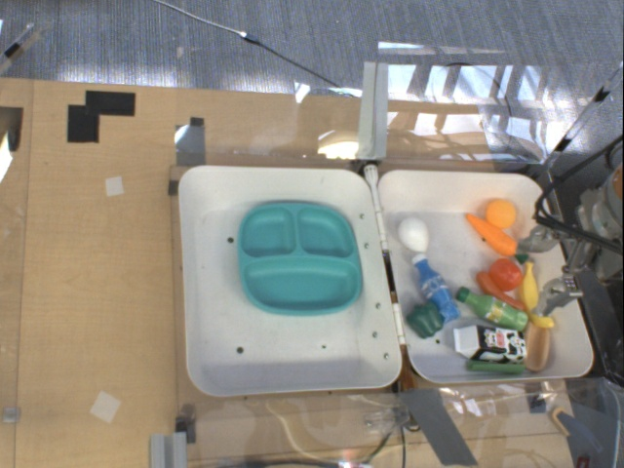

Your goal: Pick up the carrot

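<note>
A teal tray [297,258] is centred in the left bin [210,359]. The gripper [565,261] is seen at the right bin's [429,364] right edge; its state cannot be told. The carrot [489,233] lies near the far-right corner, touching an orange ball [501,212], which could be grabbed instead.

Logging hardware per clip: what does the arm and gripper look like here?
At the view's right edge, the gripper is metallic grey with slim silver fingers. Behind it sits a pale grey arm body, with black cables looping along it. A trace of orange shows at the far edge.
</note>
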Robot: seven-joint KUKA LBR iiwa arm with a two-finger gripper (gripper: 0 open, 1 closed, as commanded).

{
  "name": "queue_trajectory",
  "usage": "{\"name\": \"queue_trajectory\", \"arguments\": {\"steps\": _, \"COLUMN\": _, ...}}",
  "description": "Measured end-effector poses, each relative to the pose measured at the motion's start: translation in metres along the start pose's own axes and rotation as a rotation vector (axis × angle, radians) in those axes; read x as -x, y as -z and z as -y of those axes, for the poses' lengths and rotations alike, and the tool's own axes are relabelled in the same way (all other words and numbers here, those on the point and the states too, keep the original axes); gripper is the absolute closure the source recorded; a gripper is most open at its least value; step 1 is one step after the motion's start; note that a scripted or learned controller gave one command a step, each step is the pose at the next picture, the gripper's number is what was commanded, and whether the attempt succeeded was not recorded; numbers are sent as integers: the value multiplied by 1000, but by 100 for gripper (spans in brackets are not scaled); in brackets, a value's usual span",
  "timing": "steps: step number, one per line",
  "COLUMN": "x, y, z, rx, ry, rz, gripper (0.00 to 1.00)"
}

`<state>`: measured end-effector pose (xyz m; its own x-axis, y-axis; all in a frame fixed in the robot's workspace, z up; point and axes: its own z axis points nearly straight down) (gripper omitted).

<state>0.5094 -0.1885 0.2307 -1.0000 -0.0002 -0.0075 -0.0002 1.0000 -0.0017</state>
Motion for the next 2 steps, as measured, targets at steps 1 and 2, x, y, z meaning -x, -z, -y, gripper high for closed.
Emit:
{"name": "queue_trajectory", "arguments": {"steps": 1, "x": 53, "y": -141, "z": 15, "rx": -1, "ry": -371, "rz": 8, "gripper": 0}}
{"name": "queue_trajectory", "arguments": {"steps": 2, "x": 56, "y": -128, "z": 13, "rx": -1, "ry": -364, "rz": 15, "gripper": 100}}
